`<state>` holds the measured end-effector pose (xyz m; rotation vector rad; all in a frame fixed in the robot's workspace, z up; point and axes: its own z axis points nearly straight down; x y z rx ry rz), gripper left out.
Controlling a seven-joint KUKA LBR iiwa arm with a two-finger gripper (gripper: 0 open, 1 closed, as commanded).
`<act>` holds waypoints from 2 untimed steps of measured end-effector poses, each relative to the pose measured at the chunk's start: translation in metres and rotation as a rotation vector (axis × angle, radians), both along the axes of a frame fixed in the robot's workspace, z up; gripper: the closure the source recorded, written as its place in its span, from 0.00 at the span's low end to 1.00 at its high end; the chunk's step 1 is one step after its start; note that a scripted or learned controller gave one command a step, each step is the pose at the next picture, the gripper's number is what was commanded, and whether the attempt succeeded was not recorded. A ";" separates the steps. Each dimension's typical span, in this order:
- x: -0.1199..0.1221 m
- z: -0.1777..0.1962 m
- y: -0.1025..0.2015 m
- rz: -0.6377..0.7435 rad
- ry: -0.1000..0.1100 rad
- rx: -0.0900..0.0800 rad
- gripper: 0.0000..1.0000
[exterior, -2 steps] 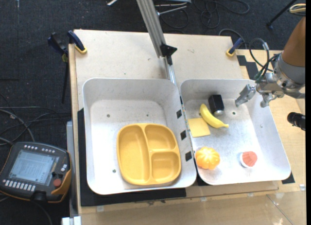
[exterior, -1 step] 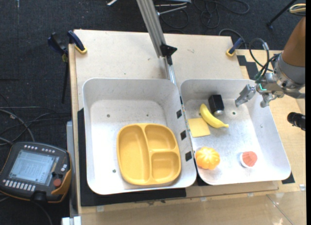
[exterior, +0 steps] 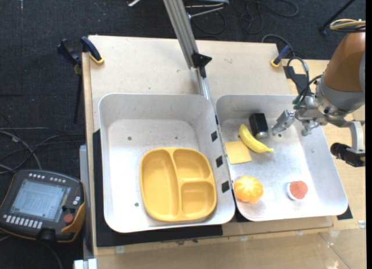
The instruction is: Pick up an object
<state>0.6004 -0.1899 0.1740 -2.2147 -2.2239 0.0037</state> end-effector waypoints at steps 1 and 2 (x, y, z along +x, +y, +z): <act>0.006 -0.053 0.009 -0.001 0.001 0.000 0.00; 0.005 -0.080 0.009 -0.003 -0.001 -0.001 0.00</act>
